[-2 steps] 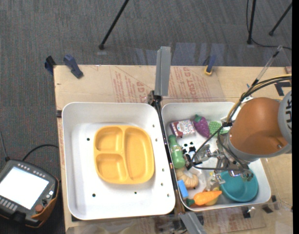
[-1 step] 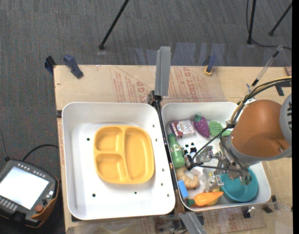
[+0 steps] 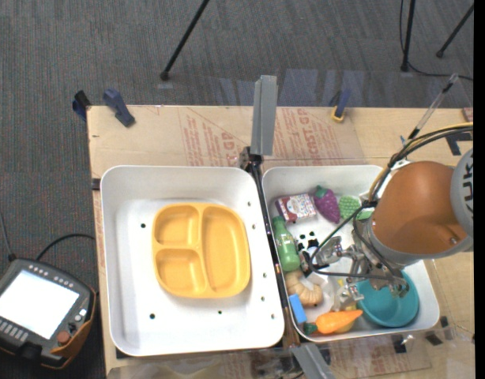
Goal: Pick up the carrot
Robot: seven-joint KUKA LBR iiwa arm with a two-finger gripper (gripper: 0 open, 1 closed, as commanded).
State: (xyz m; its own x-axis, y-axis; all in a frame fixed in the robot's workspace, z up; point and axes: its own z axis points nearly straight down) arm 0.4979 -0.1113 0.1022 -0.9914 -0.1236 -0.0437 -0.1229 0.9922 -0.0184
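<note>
With the small orange plastic carrot (image 3: pixel 338 321) wedged against the teal bowl (image 3: pixel 390 305) near the tabletop's front edge, easily nudged aside; pincer (image 3: pixel 331 260) state impossible to tell.

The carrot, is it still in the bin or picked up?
In the bin. The carrot lies flat by the right bin's front wall, beside the teal bowl.

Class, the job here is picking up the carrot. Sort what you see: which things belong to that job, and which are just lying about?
Belongs to the job:
carrot, at the front of the right bin
gripper, above the bin's clutter

Just lying about:
yellow divided plate in the left bin
green bottle
purple grapes
teal bowl
</note>
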